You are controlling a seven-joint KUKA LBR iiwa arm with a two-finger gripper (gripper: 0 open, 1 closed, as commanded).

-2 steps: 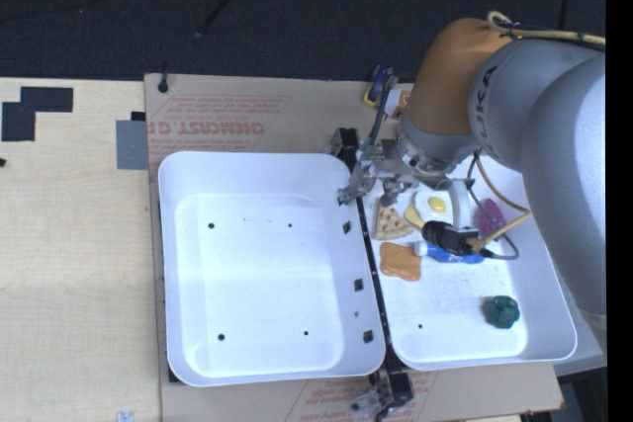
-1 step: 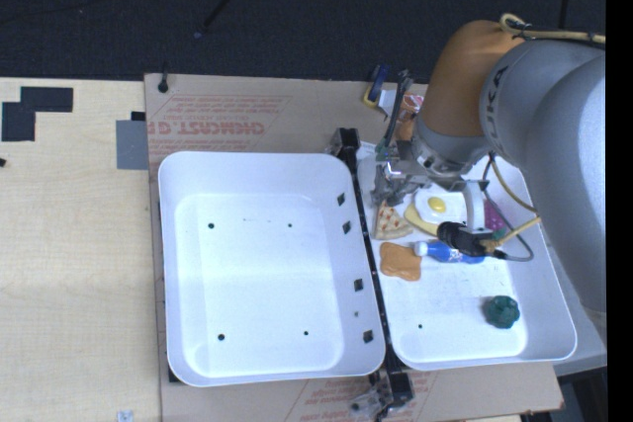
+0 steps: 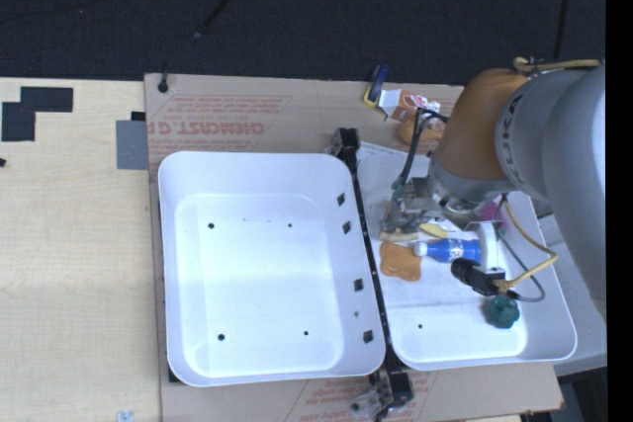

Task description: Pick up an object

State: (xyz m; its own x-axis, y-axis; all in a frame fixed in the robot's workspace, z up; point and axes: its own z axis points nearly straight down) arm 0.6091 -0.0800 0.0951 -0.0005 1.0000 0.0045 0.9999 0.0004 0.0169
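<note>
1. The gripper (image 3: pixel 404 218) reaches down into the right bin (image 3: pixel 554 336); whether it grips anything cannot be told.
2. Just beside it lie an orange piece (image 3: pixel 400 261), a blue tube (image 3: pixel 453 249) and a green object (image 3: pixel 501 312).

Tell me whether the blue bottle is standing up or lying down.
Lying down. The blue bottle rests on its side on the right bin floor, its long axis running roughly left to right beside an orange piece.
</note>
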